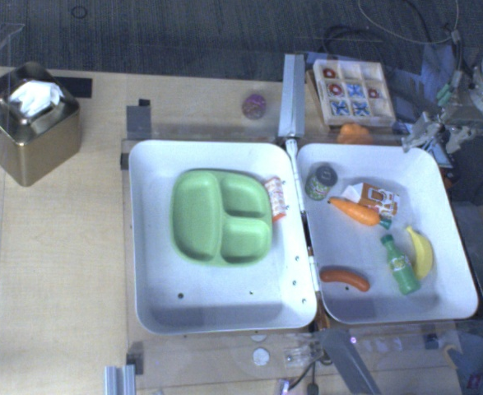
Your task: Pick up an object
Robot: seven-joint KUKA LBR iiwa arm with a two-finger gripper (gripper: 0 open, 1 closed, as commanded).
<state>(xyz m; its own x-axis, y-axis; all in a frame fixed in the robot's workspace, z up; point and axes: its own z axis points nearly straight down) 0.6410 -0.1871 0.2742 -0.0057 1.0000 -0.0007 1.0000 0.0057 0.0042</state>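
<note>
Two white bins are carried side by side on the surface, and the pickable objects lie in the right bin [451, 220]. A carrot [354, 211] lies near the middle of it, slanted, touching a small orange-and-white packet [378, 199] on its far side. A dark round can [321, 182] stands at the far left corner, a sausage [345, 279] lies by the near edge, and a green bottle [401, 265] lies just beside a banana [421, 252] toward the right wall. The left bin [146, 245] holds a green divided tray [222, 217] with a small wrapper [276, 198] at its right rim. The hand [426, 130] is seen above the far right corner of the right bin, clear of everything in it; whether it is wide or narrow cannot be told from this view. The sausage is judged the easiest target: it lies apart from the rest, is probably light and stiff, and should be taken across its middle, on the short axis. The banana and bottle are crowded together, and the bottle's smooth round body is likely to slip or roll. The packet is flat and would be hard to get under.
</note>
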